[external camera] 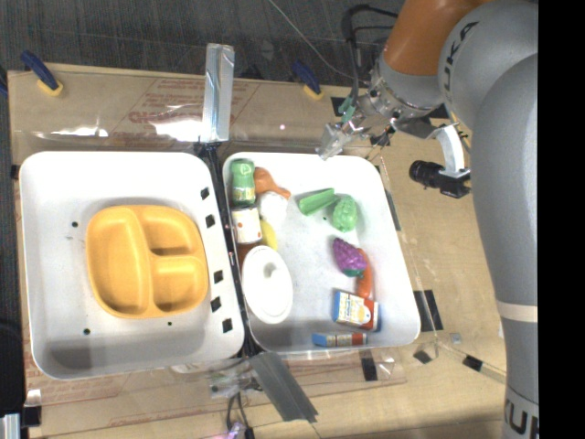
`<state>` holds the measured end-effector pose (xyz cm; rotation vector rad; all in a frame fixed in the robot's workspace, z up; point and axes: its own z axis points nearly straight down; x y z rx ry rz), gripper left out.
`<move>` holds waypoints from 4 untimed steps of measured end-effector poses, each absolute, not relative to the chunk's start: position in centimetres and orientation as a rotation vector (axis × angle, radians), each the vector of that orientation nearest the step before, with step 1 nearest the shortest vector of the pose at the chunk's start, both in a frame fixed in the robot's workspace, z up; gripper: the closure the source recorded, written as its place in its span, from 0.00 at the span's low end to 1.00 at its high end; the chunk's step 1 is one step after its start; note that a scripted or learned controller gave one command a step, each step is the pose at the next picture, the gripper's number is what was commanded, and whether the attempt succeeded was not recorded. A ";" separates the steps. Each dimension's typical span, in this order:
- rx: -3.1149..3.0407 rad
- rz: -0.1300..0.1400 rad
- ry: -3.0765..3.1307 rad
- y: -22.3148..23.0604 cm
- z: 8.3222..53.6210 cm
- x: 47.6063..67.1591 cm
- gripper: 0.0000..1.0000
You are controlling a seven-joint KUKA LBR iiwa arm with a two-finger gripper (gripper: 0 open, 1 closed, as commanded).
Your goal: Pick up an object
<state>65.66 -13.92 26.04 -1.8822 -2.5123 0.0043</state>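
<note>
We hold our end effector [336, 142] over the bin's [388, 245] far rim, its grip state unclear, green pepper [316, 200] just below

Toy foods & bottles [245, 210] lie loose in rt bin [388, 236], none lifted.

Left bin [37, 245]: 1 divided tray [146, 261] inside.
Right bin [388, 245]: bottle [244, 210] along left wall, bowl [268, 284] below it, carton [353, 310] near right corner.
</note>
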 end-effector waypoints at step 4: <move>-2.187 0.000 -2.259 -20.3 29.7 63.2 1.00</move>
